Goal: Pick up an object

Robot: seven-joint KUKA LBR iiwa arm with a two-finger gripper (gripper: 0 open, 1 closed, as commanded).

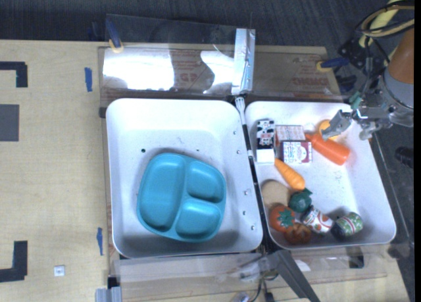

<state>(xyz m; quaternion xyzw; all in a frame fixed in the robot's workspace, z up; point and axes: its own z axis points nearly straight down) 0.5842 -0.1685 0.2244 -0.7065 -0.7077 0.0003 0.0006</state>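
- So the setup: two white bins side by side. The left bin [125, 129] has just a blue divided plate [181, 195] lying flat in the middle, nothing on it, so it looks like the drop spot, not where picking happens.
- All the small stuff is in the right bin [368, 182], which makes sense since the arm comes in from that side.
- The gripper [348, 122] sits over the upper right corner of that bin, right by the orange cylinder thing [331, 150]. The shot is too small and blurry there, so whether the pincer is spread or closed, I honestly cannot tell. I don't see anything held in it either.
- My guess is that orange piece is the target, it's the closest thing and lies free on its right side.
- Just left of it is a little red-and-white carton [294, 148], with a black-and-white cow-pattern box [265, 133] beside that.
- A toy carrot [290, 174] lies diagonally mid-bin, clear of the rest.
- The bottom is a crowded heap: a tomato-ish red thing [284, 218], a dark green piece [300, 200], and a green speckled ball [348, 225]. Grabbing there looks messy since they're touching.
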